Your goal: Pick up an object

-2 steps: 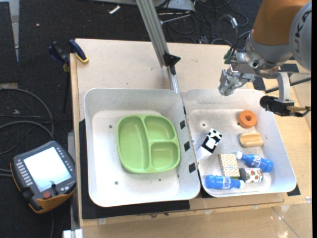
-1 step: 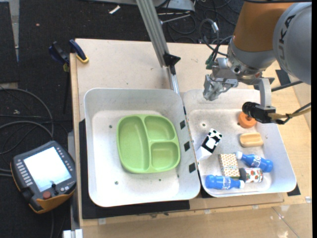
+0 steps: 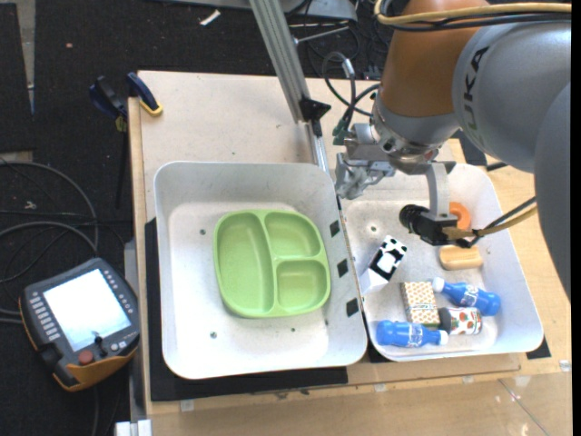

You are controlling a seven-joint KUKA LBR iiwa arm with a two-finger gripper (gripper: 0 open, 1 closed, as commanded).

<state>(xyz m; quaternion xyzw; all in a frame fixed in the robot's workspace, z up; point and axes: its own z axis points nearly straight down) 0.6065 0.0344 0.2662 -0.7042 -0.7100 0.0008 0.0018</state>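
- Camera view: wooden bench (image 3: 218,116) on dark floor; teach pendant (image 3: 80,321) at 8 o'clock.
- Gripper (image 3: 352,182) at right bin's (image 3: 522,321) 11 o'clock rim; finger opening indiscernible, nothing visibly held.
- Objects: blue bottle (image 3: 408,334) at 5 o'clock.

arm (image 3: 472,71) – reaching in from right | gripper (image 3: 352,182) – pointing down, low
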